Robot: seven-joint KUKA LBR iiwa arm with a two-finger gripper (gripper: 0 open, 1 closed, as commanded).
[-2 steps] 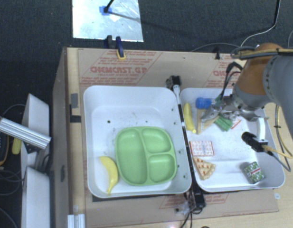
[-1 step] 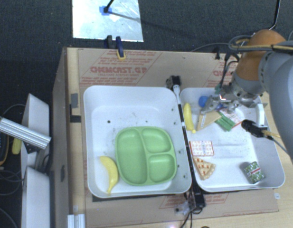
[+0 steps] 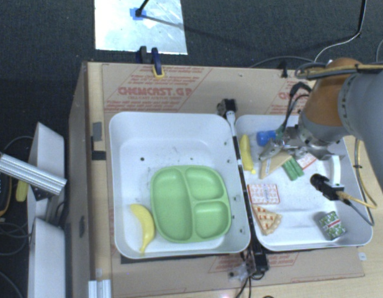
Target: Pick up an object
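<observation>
Green block (image 3: 292, 168) beside tan wedge (image 3: 273, 164), gripper (image 3: 280, 146) above both, finger state unclear, right bin (image 3: 303, 244) crowded.

The big grey arm (image 3: 365, 98) comes in from the right side and bends down low. It has an orange band (image 3: 321, 101) just above its wrist. Under the band, the wrist turns to the left and points downward. At its tip sits the small metal pincer (image 3: 273, 149), hanging close to the bottom. The pincer looks tiny and dark here, so its tips are hard to make out.
</observation>
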